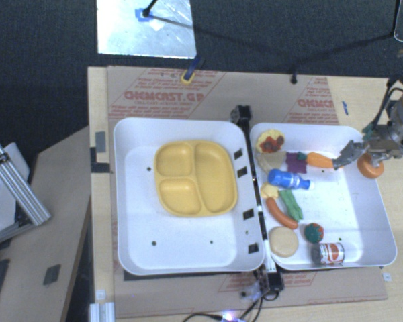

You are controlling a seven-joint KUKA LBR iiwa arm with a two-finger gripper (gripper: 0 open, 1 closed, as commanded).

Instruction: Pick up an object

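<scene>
Beige board forms the top of the desk [67, 180], which carries two shallow white bins side by side on a printed cardboard sheet [161, 89].

Left bin [131, 200]: it holds one item, a yellow divided plate [195, 178] with three compartments, lying flat near the bin's centre.

Right bin [369, 227]: it holds the small objects, grouped along its left half.
- A blue bottle [287, 179] lies on its side near the left wall.
- A round cream disc [284, 241] sits near the front left corner.
- A red-and-white can [330, 253] lies on its side at the front edge, just right of the disc.
- A sausage [281, 212] lies at a slant, touching a green vegetable [291, 204] beside it.
- An orange carrot [319, 159] lies near the back, its right end just beside the end effector.
- A purple piece [296, 162] sits just left of the carrot.
- A yellow cup of red pieces [271, 141] stands in the back left corner.
- A small red-and-green ball [314, 232] sits above the can.

Arm: it enters from the right edge, over the right bin's back right corner. The end effector [349, 154] points left toward the carrot. Whether its fingers are apart or together cannot be told. An orange round part [371, 166] shows just right of it, below the wrist.
</scene>
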